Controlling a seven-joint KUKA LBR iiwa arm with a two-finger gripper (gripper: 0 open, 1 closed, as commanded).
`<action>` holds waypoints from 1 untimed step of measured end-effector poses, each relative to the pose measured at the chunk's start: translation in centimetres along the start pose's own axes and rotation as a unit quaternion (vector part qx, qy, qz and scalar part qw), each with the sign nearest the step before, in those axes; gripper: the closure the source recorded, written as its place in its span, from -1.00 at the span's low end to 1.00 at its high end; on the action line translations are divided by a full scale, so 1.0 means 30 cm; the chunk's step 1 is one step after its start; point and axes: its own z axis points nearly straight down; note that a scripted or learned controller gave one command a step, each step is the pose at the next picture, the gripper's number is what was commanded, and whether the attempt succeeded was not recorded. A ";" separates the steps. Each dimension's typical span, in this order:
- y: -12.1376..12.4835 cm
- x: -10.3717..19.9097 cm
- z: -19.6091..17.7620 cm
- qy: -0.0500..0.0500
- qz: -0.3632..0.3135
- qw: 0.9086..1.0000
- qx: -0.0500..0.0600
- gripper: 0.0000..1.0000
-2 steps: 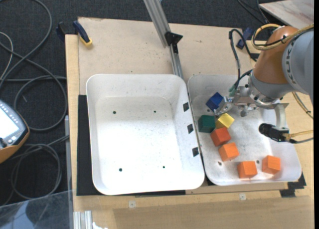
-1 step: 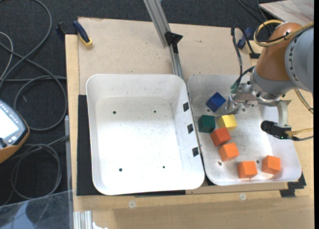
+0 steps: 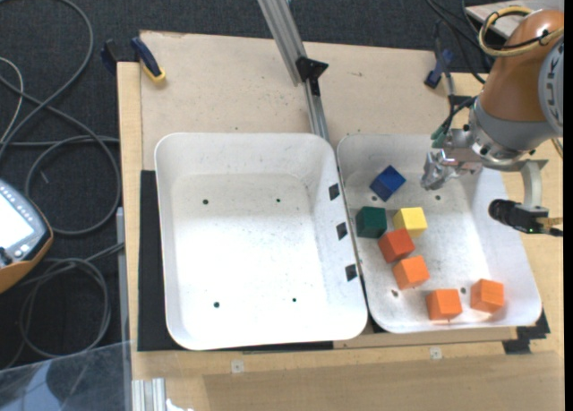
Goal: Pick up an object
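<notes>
Hovered gripper [image 3: 436,170] in right bin [image 3: 510,248], just right of blue cube [image 3: 388,182]; finger spread impossible to tell, nothing seen held. Risked a miss: cube sat offset, green block [image 3: 372,221] and yellow block [image 3: 413,219] crowded nearby.

Single fixed camera, mounted high above the bench [image 3: 224,87], looking down at a slant. Far enough out to take in both white bins: left bin [image 3: 179,158], right bin [image 3: 515,248], plus surrounding dark floor and cables. The gripper [image 3: 436,170] sits right of frame centre, upper half; the arm [image 3: 519,78] enters from the right edge.
</notes>
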 end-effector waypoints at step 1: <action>0.005 -0.021 -0.212 0.000 0.000 1.000 -0.001 1.00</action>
